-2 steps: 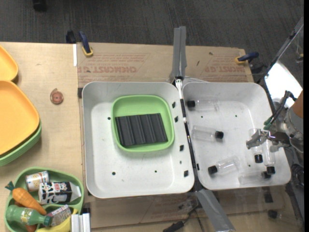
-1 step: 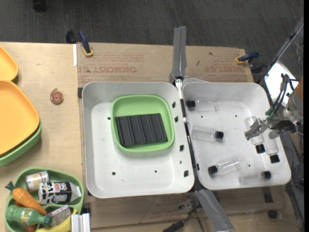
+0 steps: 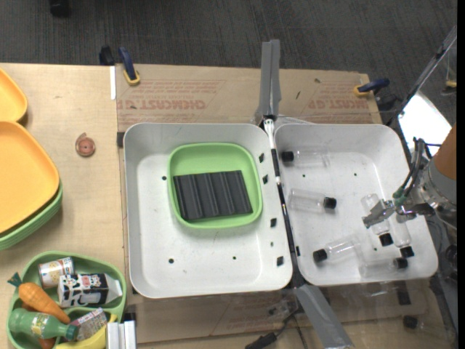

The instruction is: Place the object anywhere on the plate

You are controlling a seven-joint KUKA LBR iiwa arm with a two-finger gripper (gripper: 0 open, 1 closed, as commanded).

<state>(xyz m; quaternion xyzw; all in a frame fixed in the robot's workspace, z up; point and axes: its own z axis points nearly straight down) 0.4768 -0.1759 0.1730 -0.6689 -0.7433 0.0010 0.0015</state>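
**Desk:** What's on your feed, biggest first?

**Operator:** I see the bench [image 3: 80,100], with two white bins side by side on cardboard [image 3: 218,100]. The left bin [image 3: 145,217] holds a green plate [image 3: 214,153], set toward its far half. A dark ribbed slab [image 3: 214,195] lies flat on the plate and covers most of its floor.

**Desk:** And the right side?

**Operator:** The right bin [image 3: 341,140] holds clear vials [image 3: 309,203] with black caps, all lying on their sides and scattered apart. I see one near the far left corner, one in the middle and one toward the near left. At least two more lie by the near right corner. None of them touches the plate.

**Desk:** Where's the arm?

**Operator:** The arm [image 3: 439,187] comes in over the right bin's right wall. The claw [image 3: 389,215] hangs low over the right half of that bin, just above the vials near that corner.

**Desk:** Is it spread, closed, or pinching something?

**Operator:** I can't tell. The metal and the clear plastic blur together there, and I can't make out anything held in it.

**Desk:** Anything else?

**Operator:** I see yellow dishes [image 3: 22,166] at the bench's left edge. A green bowl [image 3: 109,278] of toy food sits near the front left.
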